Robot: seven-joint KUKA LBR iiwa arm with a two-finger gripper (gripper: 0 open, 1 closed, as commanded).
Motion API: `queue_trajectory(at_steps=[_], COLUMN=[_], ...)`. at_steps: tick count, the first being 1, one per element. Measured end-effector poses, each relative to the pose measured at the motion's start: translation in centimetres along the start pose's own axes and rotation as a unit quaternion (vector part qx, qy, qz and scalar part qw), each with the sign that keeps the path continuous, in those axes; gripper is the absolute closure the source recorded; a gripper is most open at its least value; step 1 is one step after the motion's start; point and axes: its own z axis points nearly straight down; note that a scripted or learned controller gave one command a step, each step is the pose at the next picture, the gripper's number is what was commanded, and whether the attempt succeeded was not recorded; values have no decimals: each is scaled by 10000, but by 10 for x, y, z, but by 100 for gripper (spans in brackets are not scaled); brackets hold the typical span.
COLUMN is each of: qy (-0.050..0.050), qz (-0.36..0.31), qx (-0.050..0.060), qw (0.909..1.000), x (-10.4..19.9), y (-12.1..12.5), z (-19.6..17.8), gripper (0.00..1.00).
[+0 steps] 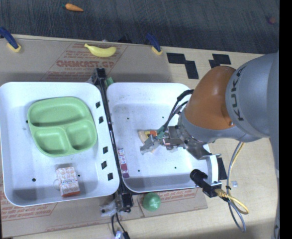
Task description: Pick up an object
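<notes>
1. I see the arm (pixel 235 103) reaching in from the right, its orange band sitting over the right bin (pixel 136 178).
2. The tool (pixel 153 139) is low inside the right bin, near the middle of its floor, pointing left.
3. At the tool's tip there is a small object (pixel 146 135) with tan and orange patches; it lies on the bin floor, touching or just beside the tip. I cannot tell what the object is.
4. I cannot tell from this angle how the tool is set, nor whether it has hold of the object.
5. In the left bin (pixel 6 133) I see a green divided tray (pixel 61 126) in the upper half and a small red and white packet (pixel 67 180) near the front wall, well apart from the tool.
6. A green ball (pixel 151 201) rests on the tabletop (pixel 185 208) just in front of the right bin.
7. A yellow banana (pixel 101 49) lies on the cardboard behind the bins.
8. Blue clamps (pixel 9 39) grip the cardboard's far edge.
9. A small orange thing (pixel 74 7) lies on the floor beyond.
</notes>
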Motion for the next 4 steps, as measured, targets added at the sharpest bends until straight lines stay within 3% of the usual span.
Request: queue_trajectory(at_steps=[1,2,3,4], qy=[8,11,13,19], qz=[-10,2,-20,-2], qx=[-6,-12,-2,-9], qw=[10000,10000,10000,10000], x=[-46,-71,-71,-58], y=[0,65,65,138], z=[97,97,87,96], gripper=[0,0,100,100])
